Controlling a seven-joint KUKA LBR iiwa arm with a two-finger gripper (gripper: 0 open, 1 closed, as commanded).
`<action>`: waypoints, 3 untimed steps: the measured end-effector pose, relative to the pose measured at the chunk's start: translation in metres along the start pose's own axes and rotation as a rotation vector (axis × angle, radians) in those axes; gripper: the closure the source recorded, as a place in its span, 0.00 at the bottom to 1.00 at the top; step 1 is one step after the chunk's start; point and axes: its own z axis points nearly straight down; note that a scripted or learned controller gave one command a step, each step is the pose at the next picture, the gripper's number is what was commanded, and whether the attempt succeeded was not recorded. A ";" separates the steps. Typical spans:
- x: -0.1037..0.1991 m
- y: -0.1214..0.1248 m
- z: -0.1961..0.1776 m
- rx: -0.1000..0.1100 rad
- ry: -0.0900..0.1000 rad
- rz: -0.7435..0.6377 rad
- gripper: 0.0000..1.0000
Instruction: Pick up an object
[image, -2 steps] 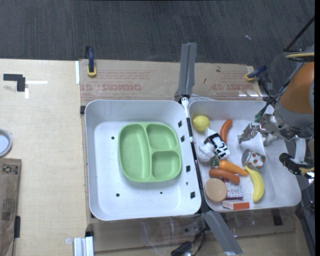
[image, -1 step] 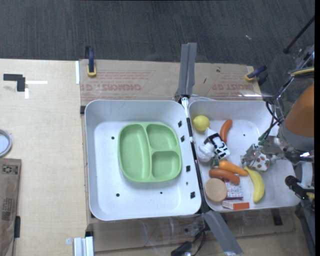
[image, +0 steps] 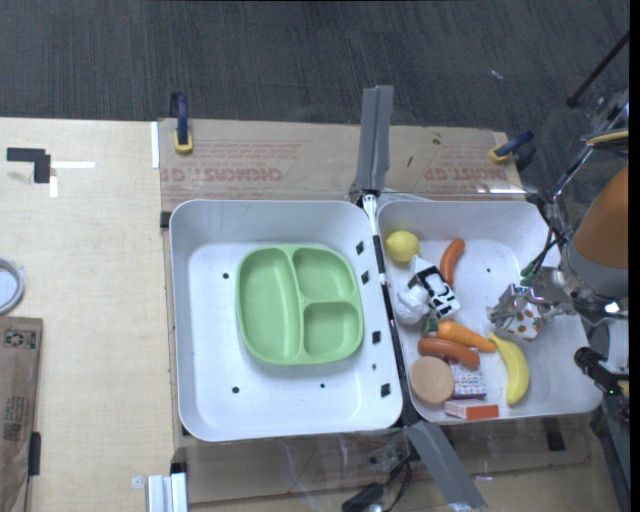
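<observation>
From my screen, the nearest thing to the fingers is a small crumpled patterned packet (image: 522, 318) lying near the right wall of the right bin (image: 480, 228). The gripper (image: 515, 300) sits right over that packet's upper left edge, touching or nearly so; I cannot tell whether the fingers are spread or pressed together, and I see nothing clearly pinched between them.

Just below the packet lies a banana (image: 514, 368), curved along the bin's lower right. To the left are two orange carrot-like pieces (image: 466, 335) and a reddish sausage (image: 448, 351), then a round tan disc (image: 432, 380) and a small printed box (image: 469, 386) near the front wall. Higher up I see a lemon (image: 402, 245), another orange sausage (image: 452, 260) standing on a slant, and a white object with black markings (image: 428, 292).

The left bin (image: 200, 330) holds a green divided plate (image: 299, 303). Both bins rest on the counter (image: 80, 260), with the grey arm (image: 600, 250) coming in from the right.
</observation>
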 end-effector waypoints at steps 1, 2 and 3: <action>0.010 0.011 -0.101 0.003 -0.002 0.045 1.00; 0.010 0.012 -0.109 0.004 -0.003 0.042 1.00; 0.010 0.012 -0.118 0.005 -0.004 0.040 1.00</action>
